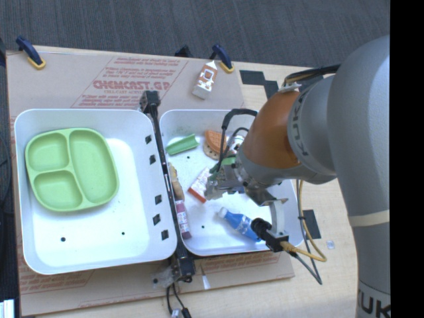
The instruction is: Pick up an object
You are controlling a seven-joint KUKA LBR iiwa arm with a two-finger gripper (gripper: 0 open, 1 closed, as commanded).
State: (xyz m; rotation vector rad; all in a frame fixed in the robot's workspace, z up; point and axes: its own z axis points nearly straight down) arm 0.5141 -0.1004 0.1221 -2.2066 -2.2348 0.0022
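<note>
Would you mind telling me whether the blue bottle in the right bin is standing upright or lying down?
Lying down. The blue bottle rests on its side on the floor of the right bin, its white cap toward the bin's middle.

A dark grey carpet (119, 8) covers the floor beyond the table (331, 234). The table is pale wood, with a brown cardboard sheet (126, 78) on it, held by blue clamps (30, 52) at the sheet's far edge.
</note>
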